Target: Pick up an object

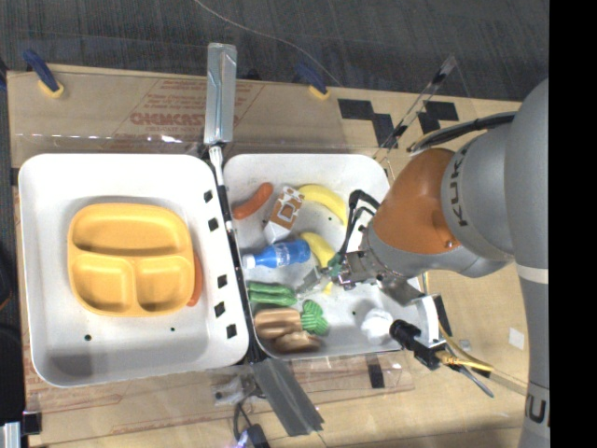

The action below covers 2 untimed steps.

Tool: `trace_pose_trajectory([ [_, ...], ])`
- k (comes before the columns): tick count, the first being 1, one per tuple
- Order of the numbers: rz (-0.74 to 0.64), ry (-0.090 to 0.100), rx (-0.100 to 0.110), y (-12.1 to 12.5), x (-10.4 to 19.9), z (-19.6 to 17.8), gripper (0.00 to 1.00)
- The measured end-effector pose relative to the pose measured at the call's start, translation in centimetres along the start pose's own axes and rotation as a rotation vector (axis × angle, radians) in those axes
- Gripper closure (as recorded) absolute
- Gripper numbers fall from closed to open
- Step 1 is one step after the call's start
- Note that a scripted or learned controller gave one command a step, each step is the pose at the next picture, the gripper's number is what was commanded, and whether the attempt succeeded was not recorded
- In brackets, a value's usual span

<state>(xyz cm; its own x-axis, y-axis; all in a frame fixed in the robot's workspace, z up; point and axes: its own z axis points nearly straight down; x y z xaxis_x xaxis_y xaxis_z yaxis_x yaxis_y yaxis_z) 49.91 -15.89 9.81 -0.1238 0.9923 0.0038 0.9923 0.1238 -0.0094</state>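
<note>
Objects crowd the right bin (368,171), a shallow white tray with rounded corners, and the gripper (338,273) hangs low near its centre, under the arm's glossy orange band (420,215). Whether it is apart or together cannot be told; the metal tip is small and tangled with dark cables.

At nine o'clock from the tip, close by, lies a blue plastic bottle (277,255) with a white cap end, on its side. At eleven o'clock a smooth yellow banana (322,199) curves along the bin, with a small brown-and-white carton (284,210) just beside it and a glossy orange sausage shape (252,201) farther toward ten. At eight o'clock sit ribbed green pods (269,294), and at seven a knobbly green piece (315,317) touching a rounded brown bread-like lump (280,329). At five o'clock a small white rounded item (376,323) rests on the bin floor.

Well off at nine o'clock, the left bin (37,250) holds a matte yellow plate (131,257) with three compartments and soft corners. A grey metal bar (220,96) stands at twelve between the bins.
</note>
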Motion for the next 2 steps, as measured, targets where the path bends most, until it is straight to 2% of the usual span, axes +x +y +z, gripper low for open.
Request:
trace_pose_trajectory([
  [1,0.076,-0.001,-0.006,6.59,3.18,0.67,0.00],
  [2,0.075,-0.002,-0.002,6.47,3.06,-0.25,1.00],
])
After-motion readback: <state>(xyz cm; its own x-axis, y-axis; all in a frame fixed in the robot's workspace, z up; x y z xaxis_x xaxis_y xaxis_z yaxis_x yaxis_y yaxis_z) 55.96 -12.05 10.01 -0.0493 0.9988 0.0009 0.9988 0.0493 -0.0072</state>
